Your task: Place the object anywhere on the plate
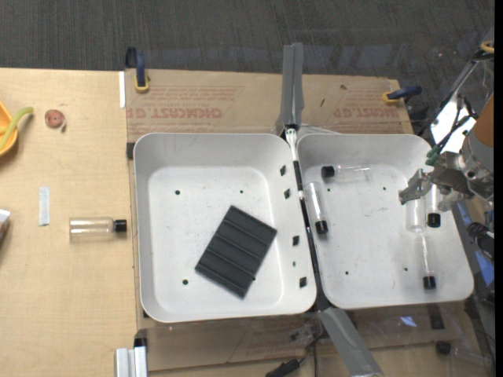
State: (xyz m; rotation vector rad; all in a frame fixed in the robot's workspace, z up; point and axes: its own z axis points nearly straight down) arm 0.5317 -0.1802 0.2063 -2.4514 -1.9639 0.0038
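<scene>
Gripper (425,192) of the grey arm hangs over the right edge of the right bin (369,144), reaching in from the right; whether it is clamped on anything or standing wide cannot be told from this angle. Just below it lies a clear vial (414,214), its black cap (433,221) pointing right, so close to the gripper that contact cannot be judged.

Three more clear vials lie in the same bin. One (350,173) rests near the far wall, its cap to the left. Another (314,204) lies along the left wall, its cap toward the camera. A thinner one (425,259) lies near the front right corner, its cap at the near end. All four are apart from one another.

The plate (236,251), a dark ribbed rectangle, lies flat and turned at an angle on the floor of the left bin (157,151), toward the front. Nothing rests on it, and it is well apart from the vials and the gripper.

Both bins sit on brown cardboard (204,104), held at its far edge by two clamps (135,67). On the wooden bench (71,289) to the left lie a spare capped vial (94,226), a small white strip (44,206), a reddish disc (53,118) and, at the picture's edge, part of an orange bowl (5,132).
</scene>
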